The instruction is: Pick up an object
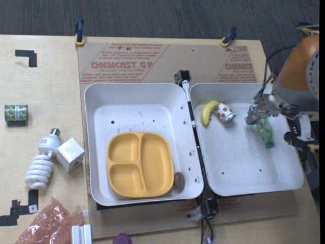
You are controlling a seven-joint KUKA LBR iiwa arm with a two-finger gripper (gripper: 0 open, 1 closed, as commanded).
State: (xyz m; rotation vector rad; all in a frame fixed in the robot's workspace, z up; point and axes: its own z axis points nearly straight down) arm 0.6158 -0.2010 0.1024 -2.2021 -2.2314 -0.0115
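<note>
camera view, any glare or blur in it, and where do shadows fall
Camera view: lighting is even and soft, with no hard glare on the white bins; the yellow divided plate and banana look sharp; the gripper over the green object is a little soft; faint shadows hug the bin walls.

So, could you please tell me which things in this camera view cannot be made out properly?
- Gripper: whether it grips the green bottle in the right bin is unclear; the wrist covers the contact.
- Small can beside the banana: print too small to read.
- Brown object by the yellow tray: too small to identify.
- Purple item: cut off by the bottom edge.
</note>
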